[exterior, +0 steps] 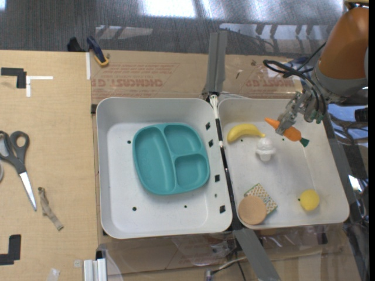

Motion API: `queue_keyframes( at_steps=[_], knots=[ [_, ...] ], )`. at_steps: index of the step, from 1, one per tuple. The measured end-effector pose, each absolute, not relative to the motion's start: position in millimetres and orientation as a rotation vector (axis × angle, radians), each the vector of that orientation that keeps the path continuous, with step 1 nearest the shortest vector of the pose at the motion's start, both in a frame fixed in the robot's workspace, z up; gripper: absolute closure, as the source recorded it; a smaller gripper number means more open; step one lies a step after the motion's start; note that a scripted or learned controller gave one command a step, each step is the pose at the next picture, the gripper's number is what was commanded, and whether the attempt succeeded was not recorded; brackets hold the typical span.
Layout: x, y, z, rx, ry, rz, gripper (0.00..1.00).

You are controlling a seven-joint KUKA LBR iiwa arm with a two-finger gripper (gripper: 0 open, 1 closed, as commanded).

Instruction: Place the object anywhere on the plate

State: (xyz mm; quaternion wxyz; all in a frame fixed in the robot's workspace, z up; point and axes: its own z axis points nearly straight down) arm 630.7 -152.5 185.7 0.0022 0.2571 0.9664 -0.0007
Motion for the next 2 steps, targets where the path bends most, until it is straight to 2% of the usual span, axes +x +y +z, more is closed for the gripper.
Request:
queue_keyframes(
  at_steps=[1, 2],
  knots=[
    [596.3, -0.3, 208.3, 0.570, 3.087, 0.001, 1.00],
    [551.0, 32.7, 247.8, 0.092, 3.138, 0.001, 1.00]
  ],
)
